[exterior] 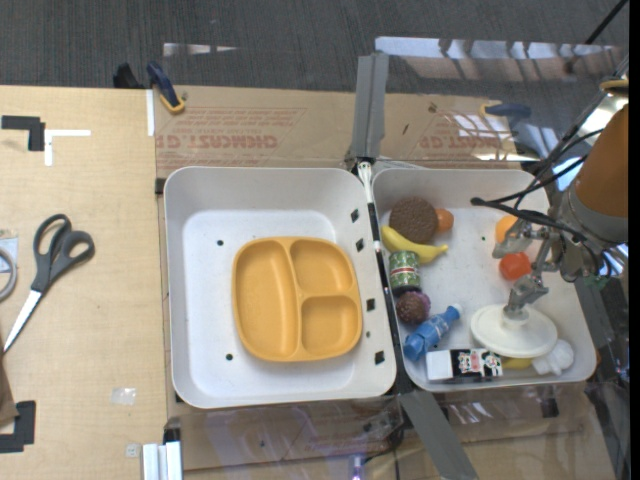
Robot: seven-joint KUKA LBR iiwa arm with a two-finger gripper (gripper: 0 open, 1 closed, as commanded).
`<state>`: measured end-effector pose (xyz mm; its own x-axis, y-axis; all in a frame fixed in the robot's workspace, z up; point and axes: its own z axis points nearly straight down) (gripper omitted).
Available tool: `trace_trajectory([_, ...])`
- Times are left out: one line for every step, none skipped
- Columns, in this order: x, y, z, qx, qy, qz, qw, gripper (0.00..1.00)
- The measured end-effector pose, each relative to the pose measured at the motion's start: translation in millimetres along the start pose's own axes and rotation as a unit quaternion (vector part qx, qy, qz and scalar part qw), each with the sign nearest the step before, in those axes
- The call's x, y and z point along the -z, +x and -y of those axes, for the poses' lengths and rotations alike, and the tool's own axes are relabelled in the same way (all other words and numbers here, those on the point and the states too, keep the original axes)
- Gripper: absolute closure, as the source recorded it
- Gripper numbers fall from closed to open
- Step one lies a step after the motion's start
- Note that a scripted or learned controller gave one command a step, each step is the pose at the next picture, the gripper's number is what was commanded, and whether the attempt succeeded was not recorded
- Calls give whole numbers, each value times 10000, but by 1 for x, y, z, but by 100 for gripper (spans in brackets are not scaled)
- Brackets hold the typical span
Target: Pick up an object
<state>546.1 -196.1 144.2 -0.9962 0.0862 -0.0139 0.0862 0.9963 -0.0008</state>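
- Camera view: tool [522,298] hangs over the right bin [575,363], just above a white disc [512,332].
- Whether its grip is spread, I cannot tell.

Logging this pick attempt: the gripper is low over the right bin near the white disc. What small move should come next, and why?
Probably a short, straight descent onto the white disc. The gripper sits just above the disc's top, near the right bin's right side, and nothing shows between its fingers. The red object and orange object lie close behind, so sideways motion risks bumping them.
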Motion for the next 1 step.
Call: trace_trajectory([-50, -34, 13, -356, 2, -21, 9994, 0])
